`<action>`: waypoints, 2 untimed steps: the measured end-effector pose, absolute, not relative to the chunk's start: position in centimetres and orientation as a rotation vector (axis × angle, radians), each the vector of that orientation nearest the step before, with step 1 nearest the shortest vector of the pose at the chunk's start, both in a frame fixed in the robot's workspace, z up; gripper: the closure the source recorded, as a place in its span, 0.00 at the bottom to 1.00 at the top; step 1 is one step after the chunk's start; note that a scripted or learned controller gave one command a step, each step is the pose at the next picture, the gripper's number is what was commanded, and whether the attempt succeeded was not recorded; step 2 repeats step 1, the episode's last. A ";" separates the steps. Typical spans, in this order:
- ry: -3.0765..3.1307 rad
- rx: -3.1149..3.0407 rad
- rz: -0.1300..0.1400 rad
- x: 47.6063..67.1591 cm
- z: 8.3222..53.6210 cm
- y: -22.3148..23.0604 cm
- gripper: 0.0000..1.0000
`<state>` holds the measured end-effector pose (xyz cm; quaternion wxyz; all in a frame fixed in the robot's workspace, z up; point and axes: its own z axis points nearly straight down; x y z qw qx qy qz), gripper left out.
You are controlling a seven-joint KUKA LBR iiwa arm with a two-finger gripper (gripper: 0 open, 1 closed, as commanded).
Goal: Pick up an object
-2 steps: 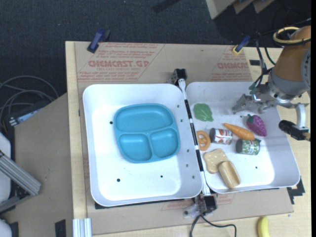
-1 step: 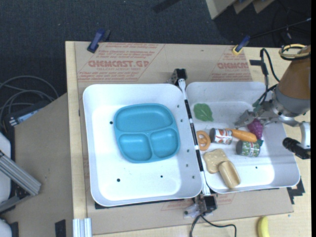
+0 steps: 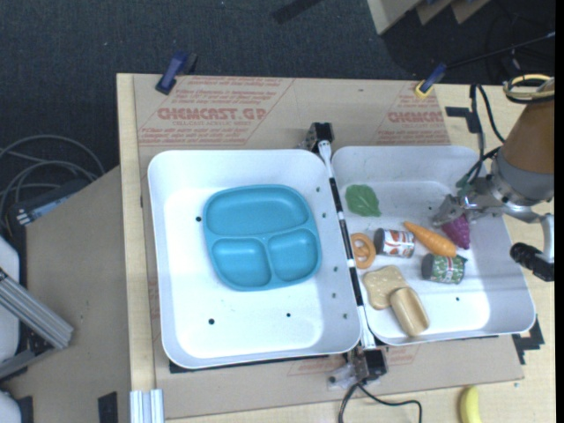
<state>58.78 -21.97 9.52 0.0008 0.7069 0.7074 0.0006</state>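
My gripper [image 3: 453, 208] hangs low over the back right part of the right bin [image 3: 493, 311]. It is just above a purple bunch of grapes [image 3: 457, 231] and the thick end of an orange carrot [image 3: 429, 238]. Nothing is seen held in it. Left of the carrot lies a small can [image 3: 394, 242] on its side, and a green-labelled can [image 3: 443, 268] lies in front of the carrot. A pretzel [image 3: 362, 249], a bread slice [image 3: 382, 285], a tan bread roll [image 3: 410, 311] and a green leaf [image 3: 362, 200] lie further left in the same bin.
The left bin [image 3: 176, 236] holds a blue divided plate [image 3: 262, 236]. The grey arm with its orange band [image 3: 533, 139] comes in over the right bin's far right rim. A yellow object [image 3: 469, 405] lies on the bench in front of the bins.
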 end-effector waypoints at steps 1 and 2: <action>2.226 2.216 0.007 64.4 12.0 -13.3 1.00; 2.226 2.216 0.007 64.4 12.0 -13.3 1.00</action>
